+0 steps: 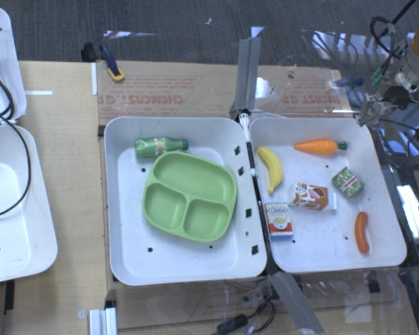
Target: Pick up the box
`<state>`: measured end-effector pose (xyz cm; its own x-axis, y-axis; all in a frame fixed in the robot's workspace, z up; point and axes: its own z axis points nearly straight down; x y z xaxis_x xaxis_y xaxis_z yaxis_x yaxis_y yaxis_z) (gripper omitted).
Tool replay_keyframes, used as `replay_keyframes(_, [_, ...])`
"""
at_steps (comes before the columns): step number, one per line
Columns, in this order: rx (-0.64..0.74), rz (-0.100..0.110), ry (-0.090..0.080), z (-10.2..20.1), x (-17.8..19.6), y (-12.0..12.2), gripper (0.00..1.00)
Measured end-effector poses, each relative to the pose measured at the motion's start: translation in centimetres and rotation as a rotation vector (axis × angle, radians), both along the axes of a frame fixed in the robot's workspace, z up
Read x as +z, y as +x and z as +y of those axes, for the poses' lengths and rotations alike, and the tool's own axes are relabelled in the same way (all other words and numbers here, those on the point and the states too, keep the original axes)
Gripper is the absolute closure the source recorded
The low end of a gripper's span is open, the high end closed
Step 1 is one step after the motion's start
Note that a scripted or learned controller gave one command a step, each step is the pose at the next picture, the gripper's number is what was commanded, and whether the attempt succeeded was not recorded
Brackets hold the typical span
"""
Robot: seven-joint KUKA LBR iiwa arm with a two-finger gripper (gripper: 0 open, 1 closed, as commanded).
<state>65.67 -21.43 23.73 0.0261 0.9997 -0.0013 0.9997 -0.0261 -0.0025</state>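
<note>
here, we see two white bins side by side: the left bin and the right bin. the box, the small carton with the orange picture, lies flat in the right bin against its left wall, just below the banana. beside it rest a brown-and-white carton, a green packet, a carrot and a sausage. the left bin carries a green divided plate and a green bottle. the gripper hangs above the right bin's far right corner; we cannot tell its state.

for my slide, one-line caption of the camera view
Left bin holds a green plate and bottle; right bin holds the box among toy food.
</note>
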Motion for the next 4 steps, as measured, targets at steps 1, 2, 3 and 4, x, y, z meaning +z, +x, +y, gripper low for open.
replay_keyframes(1, [0.000, -0.002, -0.001, 0.0, 0.1, 0.0, 0.00])
replay_keyframes(2, [0.022, -0.003, 0.001, 5.3, -11.4, -4.7, 0.00])
replay_keyframes(3, [0.264, -0.004, 0.001, 8.4, -14.5, -9.4, 0.00])
replay_keyframes(4, [-0.117, -0.006, -0.009, 9.9, -14.5, -14.5, 0.00])
